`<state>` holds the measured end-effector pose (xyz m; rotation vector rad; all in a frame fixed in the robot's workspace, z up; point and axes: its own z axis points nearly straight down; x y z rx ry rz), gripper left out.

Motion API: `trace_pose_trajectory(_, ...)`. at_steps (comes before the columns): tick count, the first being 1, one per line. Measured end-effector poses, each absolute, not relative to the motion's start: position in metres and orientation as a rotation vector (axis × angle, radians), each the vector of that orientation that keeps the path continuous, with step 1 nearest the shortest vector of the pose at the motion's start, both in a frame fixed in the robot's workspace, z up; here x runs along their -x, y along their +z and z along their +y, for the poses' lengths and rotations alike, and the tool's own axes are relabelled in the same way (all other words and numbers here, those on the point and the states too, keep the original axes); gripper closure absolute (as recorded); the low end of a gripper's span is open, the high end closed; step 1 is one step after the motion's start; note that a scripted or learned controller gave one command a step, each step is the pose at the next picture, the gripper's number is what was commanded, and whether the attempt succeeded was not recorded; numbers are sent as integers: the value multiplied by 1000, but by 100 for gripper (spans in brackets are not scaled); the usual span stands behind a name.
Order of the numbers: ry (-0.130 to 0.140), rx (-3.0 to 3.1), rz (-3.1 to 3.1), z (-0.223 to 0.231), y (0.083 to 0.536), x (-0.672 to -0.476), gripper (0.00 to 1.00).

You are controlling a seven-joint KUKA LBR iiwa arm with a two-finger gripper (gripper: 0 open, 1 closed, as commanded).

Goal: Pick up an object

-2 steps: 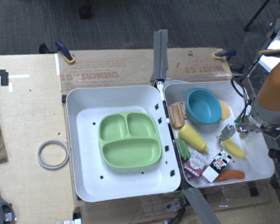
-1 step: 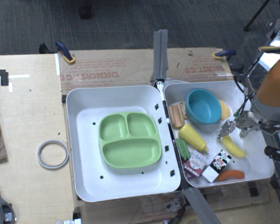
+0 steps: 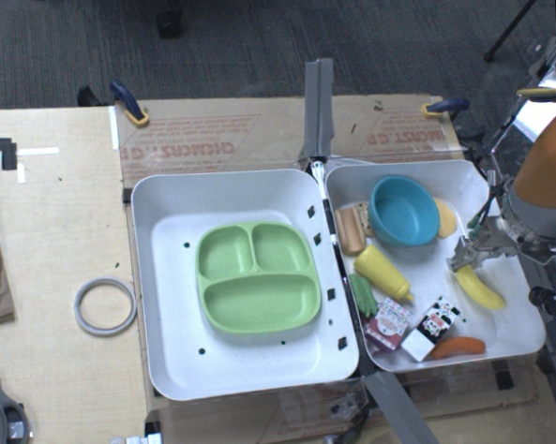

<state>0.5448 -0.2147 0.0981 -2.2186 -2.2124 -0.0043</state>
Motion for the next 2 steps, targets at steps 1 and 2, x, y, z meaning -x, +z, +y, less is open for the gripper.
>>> trace_pose_trajectory(1, 2, 2242, -2200, -184, 136, -557, 100)
trace_pose_trajectory(2, 3, 2190, -2252, -153, 215, -564, 100)
